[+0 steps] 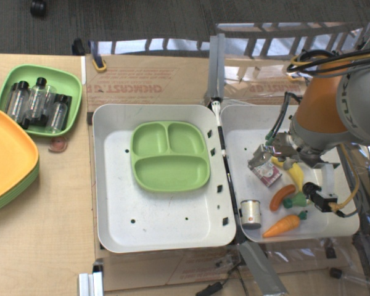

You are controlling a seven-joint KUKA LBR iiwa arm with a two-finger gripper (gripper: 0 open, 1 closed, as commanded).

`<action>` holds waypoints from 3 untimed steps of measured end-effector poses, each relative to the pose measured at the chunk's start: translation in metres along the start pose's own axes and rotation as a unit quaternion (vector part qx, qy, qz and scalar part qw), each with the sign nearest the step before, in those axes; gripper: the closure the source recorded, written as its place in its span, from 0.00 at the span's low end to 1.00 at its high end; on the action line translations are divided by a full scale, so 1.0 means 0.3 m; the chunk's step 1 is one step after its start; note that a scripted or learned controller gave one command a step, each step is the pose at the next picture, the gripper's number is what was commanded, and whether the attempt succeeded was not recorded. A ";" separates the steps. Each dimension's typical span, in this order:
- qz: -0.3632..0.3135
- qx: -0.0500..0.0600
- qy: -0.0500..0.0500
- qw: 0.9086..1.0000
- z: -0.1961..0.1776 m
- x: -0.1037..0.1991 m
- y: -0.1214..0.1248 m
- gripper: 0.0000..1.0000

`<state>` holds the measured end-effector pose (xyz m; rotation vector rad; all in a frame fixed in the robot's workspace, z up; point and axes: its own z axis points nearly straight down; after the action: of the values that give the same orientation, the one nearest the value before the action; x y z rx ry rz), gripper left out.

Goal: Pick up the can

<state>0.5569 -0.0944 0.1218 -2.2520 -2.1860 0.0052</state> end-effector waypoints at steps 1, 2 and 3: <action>0.039 -0.006 0.002 0.999 0.082 -0.103 0.039 0.00; 0.001 -0.007 -0.001 1.000 0.081 -0.065 0.115 0.00; -0.007 -0.008 -0.001 1.000 0.080 -0.175 0.033 0.00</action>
<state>0.5650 -0.1473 0.0979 -2.2452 -2.2103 -0.0098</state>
